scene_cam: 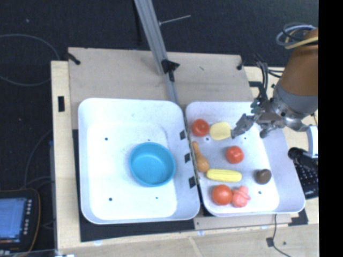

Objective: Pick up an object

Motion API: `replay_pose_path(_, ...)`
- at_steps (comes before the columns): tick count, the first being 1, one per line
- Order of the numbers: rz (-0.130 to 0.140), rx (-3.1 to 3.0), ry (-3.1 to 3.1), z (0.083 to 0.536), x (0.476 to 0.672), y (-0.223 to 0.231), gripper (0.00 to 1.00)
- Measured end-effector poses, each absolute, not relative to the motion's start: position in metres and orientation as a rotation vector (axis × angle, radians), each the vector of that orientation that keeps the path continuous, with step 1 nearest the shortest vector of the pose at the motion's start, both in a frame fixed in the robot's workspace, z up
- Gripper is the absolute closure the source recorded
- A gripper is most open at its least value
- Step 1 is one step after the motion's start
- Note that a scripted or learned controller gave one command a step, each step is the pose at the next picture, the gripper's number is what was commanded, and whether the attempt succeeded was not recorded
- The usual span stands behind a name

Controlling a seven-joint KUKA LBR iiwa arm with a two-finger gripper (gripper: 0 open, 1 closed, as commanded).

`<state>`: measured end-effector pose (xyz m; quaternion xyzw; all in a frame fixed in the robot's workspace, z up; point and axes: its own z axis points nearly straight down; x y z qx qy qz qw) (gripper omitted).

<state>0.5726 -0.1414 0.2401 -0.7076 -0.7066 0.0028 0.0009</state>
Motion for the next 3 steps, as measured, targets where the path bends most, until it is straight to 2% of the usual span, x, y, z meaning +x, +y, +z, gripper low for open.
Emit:
replay_pose_path(1,0.008,-2.222,-2.218,0.195,0.567,-0.143,0.00)
replay_pose_path(2,0.010,-2.223,-2.217,0.137,0.573,-0.152,0.00)
replay_pose_path(3,-0.007,-2.232,-2.218,0.154,0.576,-0.151,1.00)
